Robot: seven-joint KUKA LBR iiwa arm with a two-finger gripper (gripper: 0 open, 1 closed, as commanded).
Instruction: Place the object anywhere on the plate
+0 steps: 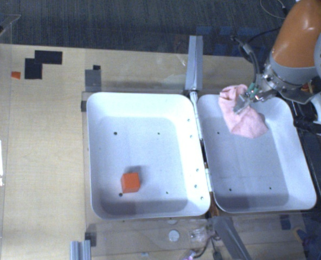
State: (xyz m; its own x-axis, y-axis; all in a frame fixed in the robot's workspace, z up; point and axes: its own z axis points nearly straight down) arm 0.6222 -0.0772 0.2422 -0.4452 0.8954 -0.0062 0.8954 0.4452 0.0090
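My gripper (246, 101) hangs at two o'clock in the view, over the far edge of the right bin (269, 194), its tips down on a crumpled pink cloth (242, 118). The tips are too small and dark to judge; I cannot tell whether anything is pinched. At seven o'clock from me, well apart, an orange block (130, 182) lies in the left bin (149, 118). A grey post (194, 64) stands between the bins. Black patches (41, 63) mark the bench at ten o'clock. No lettering is legible.

overhead cam, slanted down, both bins (95, 145)
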